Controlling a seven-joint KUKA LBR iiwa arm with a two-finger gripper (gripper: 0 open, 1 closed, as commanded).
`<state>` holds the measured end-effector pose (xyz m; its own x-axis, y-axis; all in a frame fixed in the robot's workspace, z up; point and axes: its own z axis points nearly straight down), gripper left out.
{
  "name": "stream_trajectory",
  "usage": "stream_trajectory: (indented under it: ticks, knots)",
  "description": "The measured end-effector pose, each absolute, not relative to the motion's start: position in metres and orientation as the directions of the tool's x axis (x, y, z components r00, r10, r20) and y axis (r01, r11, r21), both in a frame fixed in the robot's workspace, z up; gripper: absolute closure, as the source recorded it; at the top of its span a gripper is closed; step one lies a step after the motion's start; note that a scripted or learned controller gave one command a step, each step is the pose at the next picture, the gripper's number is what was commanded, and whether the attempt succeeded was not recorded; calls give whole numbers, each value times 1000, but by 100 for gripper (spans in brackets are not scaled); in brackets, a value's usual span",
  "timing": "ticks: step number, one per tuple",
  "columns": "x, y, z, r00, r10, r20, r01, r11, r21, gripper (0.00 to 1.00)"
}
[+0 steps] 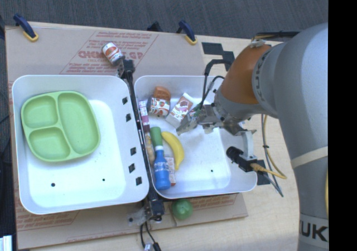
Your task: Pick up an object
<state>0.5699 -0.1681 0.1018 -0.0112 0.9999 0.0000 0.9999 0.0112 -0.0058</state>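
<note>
Green ball (182, 208) front, outside bin; banana (174, 148) just left of gripper (188, 125).

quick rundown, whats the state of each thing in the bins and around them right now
green divided plate: flat in the left bin, compartments bare
banana: lying in the right bin
blue bottle: lying on its side beside the banana
snack packets: lying loose at the right bin's far end
small can: on its side on the cardboard, outside the bins
green round object: outside the right bin's near edge
gripper: low over the right bin, near the packets
</note>
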Motion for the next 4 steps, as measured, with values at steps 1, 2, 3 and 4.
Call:
stream_trajectory:
  ticks: [1,2,3,4]
  knots:
    - [570,-168,112,-14,1000,0,1000,14,-7,100]
    - [554,-201,182,-4,1000,0,1000,4,0,100]
    - [573,-211,207,-6,1000,0,1000,6,0,100]
    - [573,-211,206,-6,1000,1,1000,6,-1,0]
